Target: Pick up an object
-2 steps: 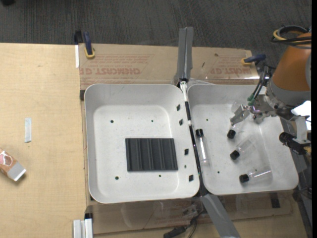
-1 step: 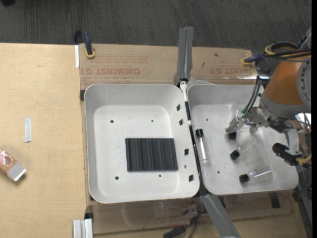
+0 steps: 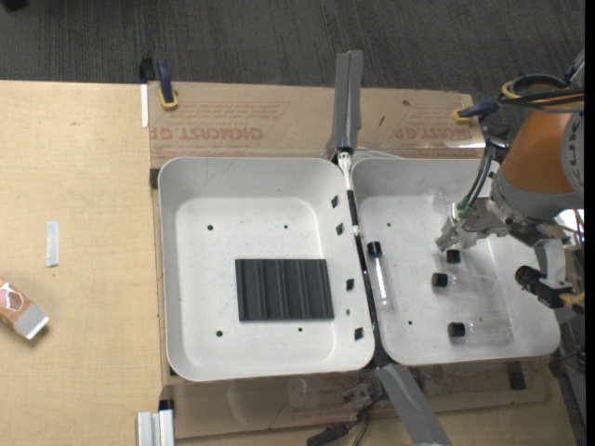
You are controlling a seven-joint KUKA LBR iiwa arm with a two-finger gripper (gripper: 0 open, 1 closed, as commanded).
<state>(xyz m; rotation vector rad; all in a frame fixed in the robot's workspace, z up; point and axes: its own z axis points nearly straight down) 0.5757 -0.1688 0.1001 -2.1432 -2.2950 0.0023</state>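
Tool (image 3: 453, 240) hanging low at the right bin's (image 3: 409, 342) 12 o'clock, opening impossible to tell, nothing visibly held. Nearest small black block (image 3: 441, 281) just toward 6 o'clock. Centre over it, then descend straight before closing.

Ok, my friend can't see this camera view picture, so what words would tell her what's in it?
A grey robot arm with an orange band lowers its gripper into the right white bin, near three small black pieces. The left white bin holds a ridged black rectangular block.
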